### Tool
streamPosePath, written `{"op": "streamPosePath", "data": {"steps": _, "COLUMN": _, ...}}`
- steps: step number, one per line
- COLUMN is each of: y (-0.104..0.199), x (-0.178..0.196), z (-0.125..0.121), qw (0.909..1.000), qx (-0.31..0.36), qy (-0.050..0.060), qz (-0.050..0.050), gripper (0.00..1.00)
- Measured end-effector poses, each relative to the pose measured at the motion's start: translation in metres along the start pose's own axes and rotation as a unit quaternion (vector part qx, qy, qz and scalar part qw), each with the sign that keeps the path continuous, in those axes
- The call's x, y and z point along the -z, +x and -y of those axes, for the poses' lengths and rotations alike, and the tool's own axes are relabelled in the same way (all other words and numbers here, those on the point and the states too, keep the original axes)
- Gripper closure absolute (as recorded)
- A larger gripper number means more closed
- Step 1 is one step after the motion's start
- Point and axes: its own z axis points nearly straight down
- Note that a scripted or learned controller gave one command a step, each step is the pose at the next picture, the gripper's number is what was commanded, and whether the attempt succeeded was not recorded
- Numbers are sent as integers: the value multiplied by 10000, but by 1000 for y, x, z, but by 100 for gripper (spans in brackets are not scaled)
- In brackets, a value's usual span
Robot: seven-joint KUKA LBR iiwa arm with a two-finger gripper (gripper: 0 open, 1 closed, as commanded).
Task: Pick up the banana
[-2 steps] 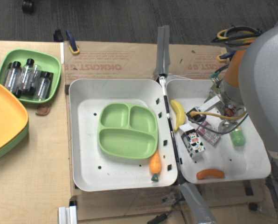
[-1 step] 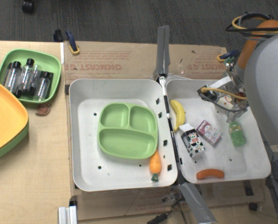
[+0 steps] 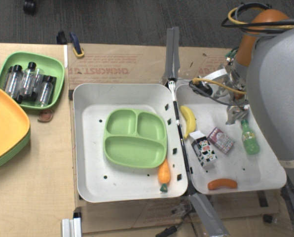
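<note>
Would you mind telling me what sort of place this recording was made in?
Probably a robotics lab or test bench: a grey robot arm reaches over two white bins holding toy items such as a banana, on a cardboard-covered bench, with office-chair casters on carpet behind.

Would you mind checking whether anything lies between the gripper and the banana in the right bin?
Nothing visible does. The gripper hangs over the right bin, and the banana lies to its left by the bin's left wall, with bare bin floor between them. The small boxes and green bottle sit nearer the camera, off that line.
</note>
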Motion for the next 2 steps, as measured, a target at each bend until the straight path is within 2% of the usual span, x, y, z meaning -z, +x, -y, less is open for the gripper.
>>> {"op": "streamPosePath", "data": {"steps": 1, "y": 13, "x": 34, "z": 52, "qw": 10000, "qx": 17, "qy": -1, "qz": -12, "gripper": 0}}
{"op": "streamPosePath", "data": {"steps": 2, "y": -21, "x": 11, "z": -3, "qw": 9964, "qx": 848, "qy": 6, "qz": 12, "gripper": 0}}
